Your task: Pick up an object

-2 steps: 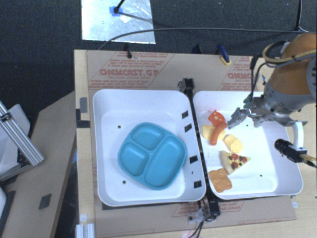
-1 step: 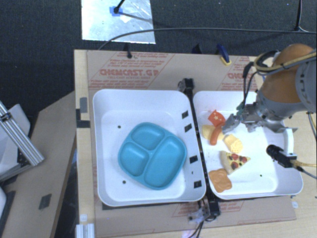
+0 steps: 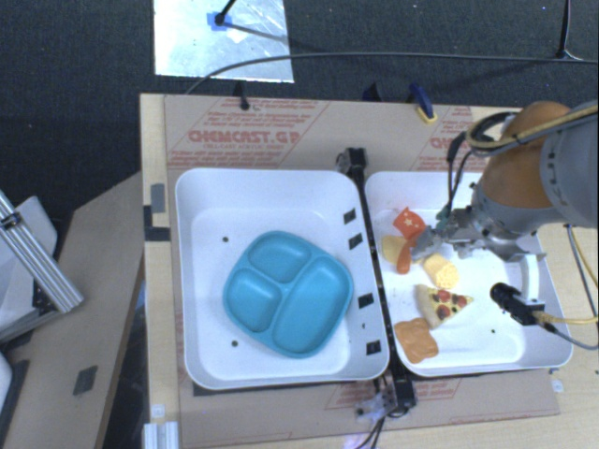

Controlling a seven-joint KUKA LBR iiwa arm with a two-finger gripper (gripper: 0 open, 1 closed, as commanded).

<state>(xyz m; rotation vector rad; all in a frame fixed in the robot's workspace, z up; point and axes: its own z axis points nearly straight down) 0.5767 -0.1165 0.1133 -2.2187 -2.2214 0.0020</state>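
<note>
The right bin (image 3: 524, 344) holds several toy food pieces: a red piece (image 3: 409, 223), a pale yellow wedge (image 3: 391, 248), a small orange stick (image 3: 403, 261), a yellow lump (image 3: 442, 272), a pizza slice (image 3: 445, 302) and an orange-brown piece (image 3: 416, 339). My gripper (image 3: 430, 240) reaches in from the right and hangs low over the bin's upper middle. It sits just right of the red piece and the orange stick and just above the yellow lump. Nothing is visibly held in it.
The left bin (image 3: 211, 204) holds a blue divided plate (image 3: 288, 293). A black clip strip (image 3: 360, 241) runs along the wall between the bins. A black connector with a yellow cable (image 3: 513, 304) hangs over the right bin's right side. The grey arm with its orange band (image 3: 529, 152) crosses above.
</note>
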